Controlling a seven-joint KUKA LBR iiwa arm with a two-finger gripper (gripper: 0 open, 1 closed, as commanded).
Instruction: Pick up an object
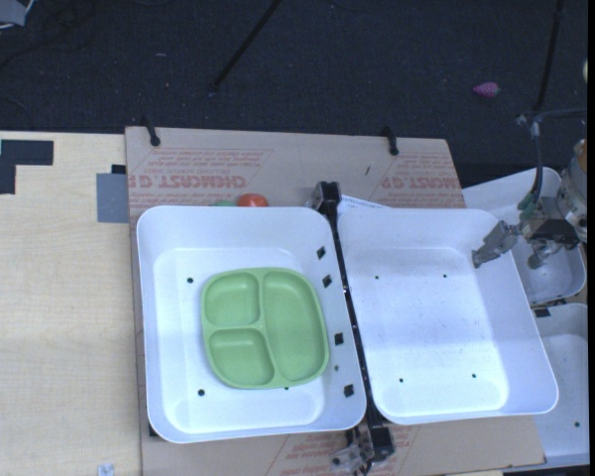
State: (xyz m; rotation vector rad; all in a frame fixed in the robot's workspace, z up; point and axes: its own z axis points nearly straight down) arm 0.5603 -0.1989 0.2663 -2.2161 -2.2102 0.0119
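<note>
A light green divided plate (265, 327) with three compartments lies flat in the left white bin (169, 246). The right white bin (426, 305) holds no object that I can see. My gripper (514, 249) hangs over the right bin's far right rim, far from the plate. It is open, and one grey finger (491, 243) points toward the bin with nothing between the two.
A small red object (252, 201) and a bit of green peek out behind the left bin's far rim. The bins rest on a cardboard sheet (278, 167), joined by a black clamp strip (339, 296). A light wooden bench top (50, 305) lies to the left.
</note>
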